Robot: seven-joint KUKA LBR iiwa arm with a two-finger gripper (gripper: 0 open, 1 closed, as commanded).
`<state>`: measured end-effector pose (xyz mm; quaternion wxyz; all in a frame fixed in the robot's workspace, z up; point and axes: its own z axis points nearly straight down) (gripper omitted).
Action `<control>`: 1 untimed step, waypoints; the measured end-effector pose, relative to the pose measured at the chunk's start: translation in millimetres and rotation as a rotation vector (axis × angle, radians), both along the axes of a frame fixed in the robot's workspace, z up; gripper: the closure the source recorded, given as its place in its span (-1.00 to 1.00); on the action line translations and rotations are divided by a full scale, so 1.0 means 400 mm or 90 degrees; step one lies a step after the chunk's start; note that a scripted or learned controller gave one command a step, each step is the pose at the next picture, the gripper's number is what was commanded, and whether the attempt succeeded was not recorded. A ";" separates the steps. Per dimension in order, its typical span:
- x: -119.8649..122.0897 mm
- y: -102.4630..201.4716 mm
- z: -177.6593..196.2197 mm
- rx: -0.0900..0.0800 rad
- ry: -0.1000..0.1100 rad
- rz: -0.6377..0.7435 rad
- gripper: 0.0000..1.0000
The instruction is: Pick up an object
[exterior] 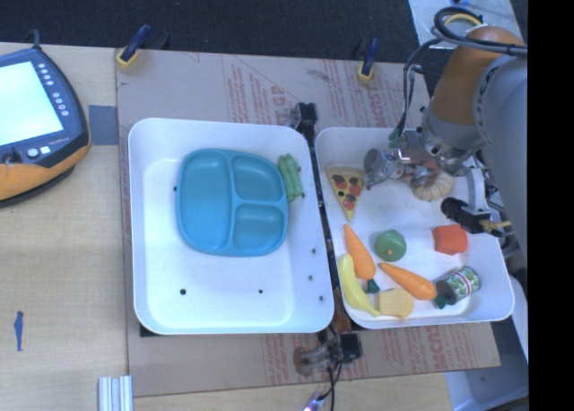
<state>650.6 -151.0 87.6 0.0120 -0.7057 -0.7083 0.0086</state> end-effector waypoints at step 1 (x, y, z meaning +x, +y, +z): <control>-0.068 0.141 0.012 -0.006 -0.018 -0.001 -1.00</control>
